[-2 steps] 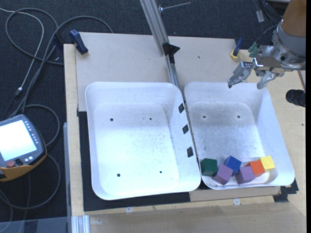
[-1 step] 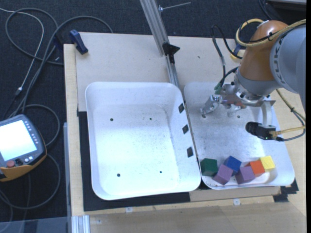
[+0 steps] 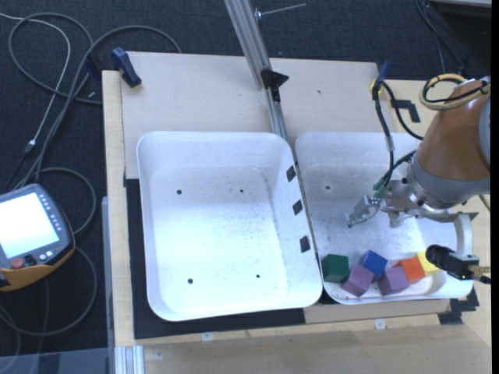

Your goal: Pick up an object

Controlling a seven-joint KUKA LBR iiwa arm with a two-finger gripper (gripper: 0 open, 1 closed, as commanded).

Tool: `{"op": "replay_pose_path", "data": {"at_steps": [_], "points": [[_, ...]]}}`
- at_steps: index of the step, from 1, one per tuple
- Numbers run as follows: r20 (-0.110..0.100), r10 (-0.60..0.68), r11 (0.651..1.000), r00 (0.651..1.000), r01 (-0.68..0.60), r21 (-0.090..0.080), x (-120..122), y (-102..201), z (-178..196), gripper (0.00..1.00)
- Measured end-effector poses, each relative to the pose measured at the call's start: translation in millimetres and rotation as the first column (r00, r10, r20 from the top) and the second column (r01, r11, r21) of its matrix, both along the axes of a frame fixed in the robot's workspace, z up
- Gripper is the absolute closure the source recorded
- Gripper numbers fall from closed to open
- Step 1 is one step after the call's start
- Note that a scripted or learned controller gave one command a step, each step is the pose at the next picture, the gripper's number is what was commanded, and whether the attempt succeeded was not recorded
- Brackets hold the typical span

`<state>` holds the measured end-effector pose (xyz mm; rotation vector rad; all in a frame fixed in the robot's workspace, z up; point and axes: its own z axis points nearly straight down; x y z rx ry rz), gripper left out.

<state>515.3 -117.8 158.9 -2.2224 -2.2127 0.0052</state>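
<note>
The gripper [image 3: 366,211] hangs over the right bin [image 3: 335,162]; whether its jaws are open, I cannot tell. Near it, along the bin's front wall, lie a green cube [image 3: 336,267], purple block [image 3: 359,279], blue cube [image 3: 374,262] and orange cube [image 3: 412,269].

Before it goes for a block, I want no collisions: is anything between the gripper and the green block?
Nothing visible. The gripper hangs over bare floor of the right bin, and the green block sits apart below it in the view, at the left end of the row by the bin's near wall.

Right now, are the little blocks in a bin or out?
In: the small coloured blocks lie inside the right shallow white bin, against its near rim.
</note>
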Motion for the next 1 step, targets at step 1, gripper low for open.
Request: {"op": "replay_pose_path", "data": {"at_steps": [1], "points": [[0.007,0.007,1.0,1.0,-0.007,-0.002,51.5,-8.6,-62.9,0.0]]}}
